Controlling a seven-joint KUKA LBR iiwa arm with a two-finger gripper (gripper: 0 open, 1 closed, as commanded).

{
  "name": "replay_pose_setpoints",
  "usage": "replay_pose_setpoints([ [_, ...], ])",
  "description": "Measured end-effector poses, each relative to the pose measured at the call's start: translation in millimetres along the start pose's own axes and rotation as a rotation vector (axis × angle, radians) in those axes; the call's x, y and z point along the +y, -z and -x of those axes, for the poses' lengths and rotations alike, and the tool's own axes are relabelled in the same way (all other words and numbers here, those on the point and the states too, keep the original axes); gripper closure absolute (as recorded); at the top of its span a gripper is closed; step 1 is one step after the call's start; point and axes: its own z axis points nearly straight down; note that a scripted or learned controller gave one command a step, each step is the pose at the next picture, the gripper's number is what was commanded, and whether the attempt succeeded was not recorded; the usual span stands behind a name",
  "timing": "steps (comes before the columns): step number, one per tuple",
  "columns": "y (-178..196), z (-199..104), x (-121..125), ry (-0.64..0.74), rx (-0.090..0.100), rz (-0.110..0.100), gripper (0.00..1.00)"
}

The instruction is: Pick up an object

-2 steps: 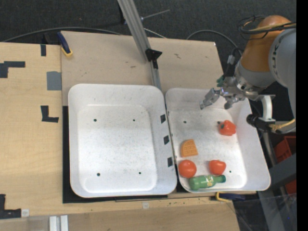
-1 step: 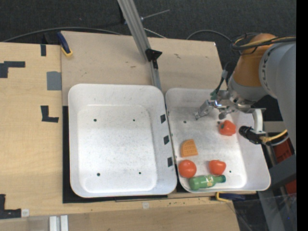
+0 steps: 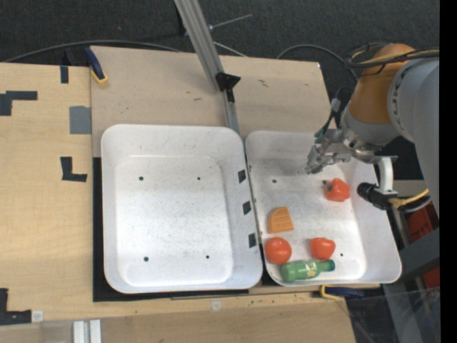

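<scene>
While poised over the right bin [image 3: 371,263] near its far right corner: end effector [image 3: 319,159], grip state impossible to tell. Just beside, red pepper [image 3: 337,190]; toward near edge, cracker [image 3: 280,220], tomato [image 3: 278,250], strawberry [image 3: 322,248], green bottle [image 3: 305,269].

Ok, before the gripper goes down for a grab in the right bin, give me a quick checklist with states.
1. Gripper over the right bin: ok.
2. Nothing between its fingers: cannot tell.
3. Nearest target, the red toy, lies apart from the other things: ok.
4. Gripper directly above that toy: not ok, it sits up and to the left of it.
5. Green bottle away from the bin wall: not ok.
</scene>
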Motion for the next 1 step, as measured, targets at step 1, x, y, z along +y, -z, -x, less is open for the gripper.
replay_pose_setpoints([
  [1, 43.4, -4.6, 2.5, -0.001, 0.000, 0.006, 1.00],
])
